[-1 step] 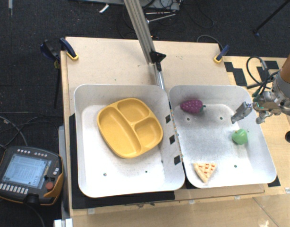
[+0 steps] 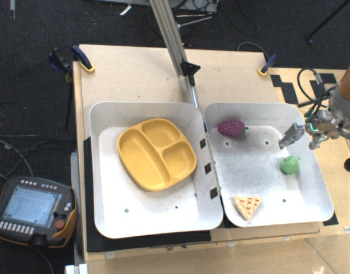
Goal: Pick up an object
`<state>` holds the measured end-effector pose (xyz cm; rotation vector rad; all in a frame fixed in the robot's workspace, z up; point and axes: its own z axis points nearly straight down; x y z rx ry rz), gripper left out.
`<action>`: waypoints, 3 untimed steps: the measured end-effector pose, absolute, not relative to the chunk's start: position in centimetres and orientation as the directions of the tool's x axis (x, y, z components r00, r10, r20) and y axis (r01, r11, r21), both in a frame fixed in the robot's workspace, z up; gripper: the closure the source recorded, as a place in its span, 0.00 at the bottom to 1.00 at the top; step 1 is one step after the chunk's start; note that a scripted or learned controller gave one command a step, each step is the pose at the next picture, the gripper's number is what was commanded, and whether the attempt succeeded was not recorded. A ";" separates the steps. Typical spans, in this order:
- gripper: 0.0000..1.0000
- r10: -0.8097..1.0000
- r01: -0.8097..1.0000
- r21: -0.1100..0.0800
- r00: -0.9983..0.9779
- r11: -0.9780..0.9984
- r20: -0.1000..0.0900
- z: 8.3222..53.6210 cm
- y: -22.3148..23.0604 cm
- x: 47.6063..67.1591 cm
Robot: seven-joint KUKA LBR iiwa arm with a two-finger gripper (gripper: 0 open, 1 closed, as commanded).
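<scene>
End effector [image 2: 301, 137] open, holding nothing, at right bin's [image 2: 266, 207] 2 o'clock rim. Green fruit [image 2: 289, 165] just below at 6 o'clock. Best: centre over it, descend straight, close squarely.

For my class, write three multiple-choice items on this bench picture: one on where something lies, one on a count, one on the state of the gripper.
1. Where does the yellow divided plate lie?
A. In the left bin
B. In the right bin
C. On the floor

2. How many small objects lie in the right bin?
A. One
B. Three
C. Five

3. What is the gripper doing?
A. Gripping the purple grapes
B. Resting on the plate
C. Hanging open above the green object, gripping nothing

Answers:
1 A, the plate sits inside the left bin.
2 B, the purple grapes, the green object and the waffle-like wedge lie there.
3 C, its fingers stand apart with nothing between them.
</scene>
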<state>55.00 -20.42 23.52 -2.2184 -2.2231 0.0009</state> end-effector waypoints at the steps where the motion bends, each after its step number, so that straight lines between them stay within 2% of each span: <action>1: 0.00 1.000 1.000 -0.006 -0.001 0.001 0.002 17.2 -19.9 54.9; 2: 0.00 1.000 1.000 0.004 -0.005 0.005 0.003 11.3 -19.2 55.7; 3: 0.00 1.000 1.000 0.000 -0.002 0.002 0.000 9.5 -19.2 55.8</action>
